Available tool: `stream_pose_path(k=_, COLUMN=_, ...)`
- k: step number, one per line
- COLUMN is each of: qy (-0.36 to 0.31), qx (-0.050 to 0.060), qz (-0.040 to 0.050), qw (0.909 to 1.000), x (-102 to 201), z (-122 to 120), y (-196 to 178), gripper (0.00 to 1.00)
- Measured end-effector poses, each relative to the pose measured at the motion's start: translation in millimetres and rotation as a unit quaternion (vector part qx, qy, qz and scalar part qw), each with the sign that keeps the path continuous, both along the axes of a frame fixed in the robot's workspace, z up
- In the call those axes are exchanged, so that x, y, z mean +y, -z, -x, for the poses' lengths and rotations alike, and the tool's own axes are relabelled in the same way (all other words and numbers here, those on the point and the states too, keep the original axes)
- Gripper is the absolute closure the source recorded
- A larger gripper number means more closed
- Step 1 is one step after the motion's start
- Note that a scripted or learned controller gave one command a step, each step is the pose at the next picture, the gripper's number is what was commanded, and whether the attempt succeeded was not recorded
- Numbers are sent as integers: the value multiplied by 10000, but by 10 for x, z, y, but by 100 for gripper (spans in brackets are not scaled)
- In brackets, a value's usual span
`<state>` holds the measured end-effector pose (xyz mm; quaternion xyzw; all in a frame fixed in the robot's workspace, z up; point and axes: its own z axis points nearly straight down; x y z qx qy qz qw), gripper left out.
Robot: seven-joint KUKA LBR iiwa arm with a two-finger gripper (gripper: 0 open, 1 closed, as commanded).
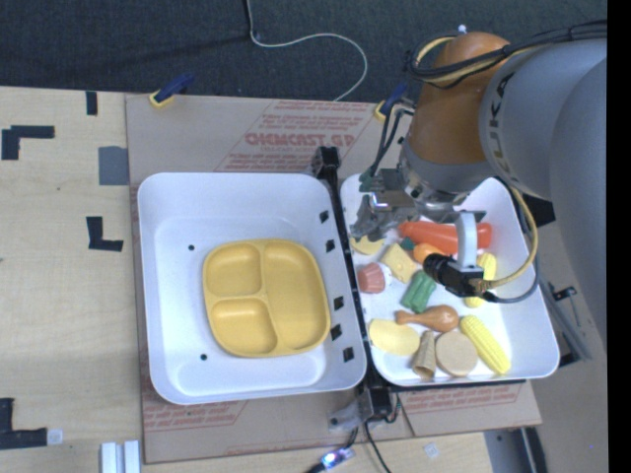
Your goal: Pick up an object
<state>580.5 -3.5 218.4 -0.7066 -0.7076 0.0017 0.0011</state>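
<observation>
My gripper (371, 217) hangs over the upper left corner of the right bin (540, 361), below the grey arm with its orange band. Just beneath and beside it lie toy foods: an orange carrot (432, 235), a pale yellow cheese wedge (399, 261), a pink round piece (372, 279) and a green pepper (419, 291). Nearer the front lie a chicken drumstick (430, 317), a yellow lemon-like piece (393, 338), a corn cob (486, 343), a round biscuit (456, 355) and a small cone (424, 356). Nothing shows held in the gripper.
The left bin (158, 205) holds a yellow divided plate (266, 297). A black divider with clips (338, 254) runs between the bins. Cardboard (246, 131) lies under both bins, and a white cable (315, 42) trails across the dark floor behind.
</observation>
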Motion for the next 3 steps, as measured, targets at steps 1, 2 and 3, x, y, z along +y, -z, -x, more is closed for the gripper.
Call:
stream_pose_path(k=1, qy=2, qx=-4, qz=-5, qw=10000, x=3, z=148, y=-102, gripper=100)
stream_pose_path(k=2, qy=2, qx=-15, qz=-4, qw=10000, x=10, z=33, y=-140, gripper=100)
stream_pose_path(k=3, qy=5, qx=2, qz=0, qw=10000, x=-4, z=157, y=-66, gripper=100)
